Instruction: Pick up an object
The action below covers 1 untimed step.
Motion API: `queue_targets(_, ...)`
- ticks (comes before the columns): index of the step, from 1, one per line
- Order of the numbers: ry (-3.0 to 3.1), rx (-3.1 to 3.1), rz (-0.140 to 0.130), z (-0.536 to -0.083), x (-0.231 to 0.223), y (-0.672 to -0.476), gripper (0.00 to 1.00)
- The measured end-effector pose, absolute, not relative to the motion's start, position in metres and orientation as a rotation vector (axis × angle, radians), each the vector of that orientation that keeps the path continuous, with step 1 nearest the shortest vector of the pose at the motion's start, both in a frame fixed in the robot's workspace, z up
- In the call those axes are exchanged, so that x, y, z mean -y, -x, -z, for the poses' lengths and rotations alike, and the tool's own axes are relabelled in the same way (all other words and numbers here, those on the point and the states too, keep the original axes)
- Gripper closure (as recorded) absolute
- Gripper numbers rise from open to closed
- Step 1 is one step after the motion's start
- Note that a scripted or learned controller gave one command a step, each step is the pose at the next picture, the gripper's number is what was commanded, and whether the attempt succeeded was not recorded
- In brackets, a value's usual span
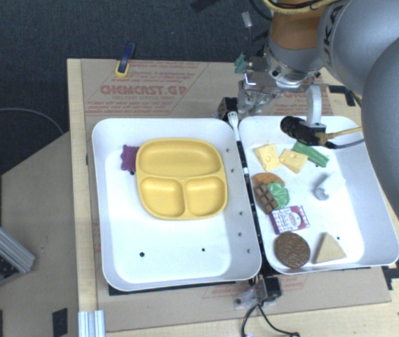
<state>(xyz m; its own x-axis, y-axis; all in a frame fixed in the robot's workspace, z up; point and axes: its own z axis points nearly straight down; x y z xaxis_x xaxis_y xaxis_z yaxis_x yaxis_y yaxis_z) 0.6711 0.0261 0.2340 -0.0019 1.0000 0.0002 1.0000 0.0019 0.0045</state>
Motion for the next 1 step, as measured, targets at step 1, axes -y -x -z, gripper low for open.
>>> queue_targets(1,-2.223,-2.224,0.005,-0.2145,-0.0283,-0.6691,1.0)
